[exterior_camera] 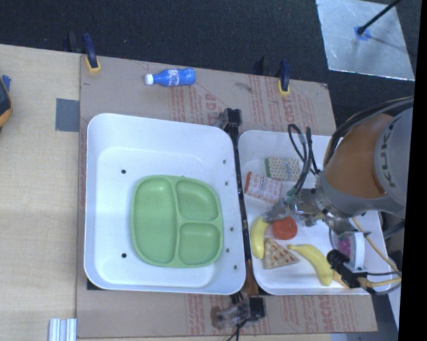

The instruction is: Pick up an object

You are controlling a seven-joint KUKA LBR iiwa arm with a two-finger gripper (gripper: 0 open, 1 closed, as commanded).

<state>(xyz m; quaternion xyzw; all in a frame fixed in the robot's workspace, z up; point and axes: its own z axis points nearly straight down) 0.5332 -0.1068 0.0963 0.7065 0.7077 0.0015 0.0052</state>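
On your left, the left bin holds just a green divided plate; nothing there matters for the grasp. In the right bin, the red tomato lies just left of and below the jaws, between one banana and another whose long axis runs down to the right. The wrist hides the fingertips, so you cannot tell their opening.
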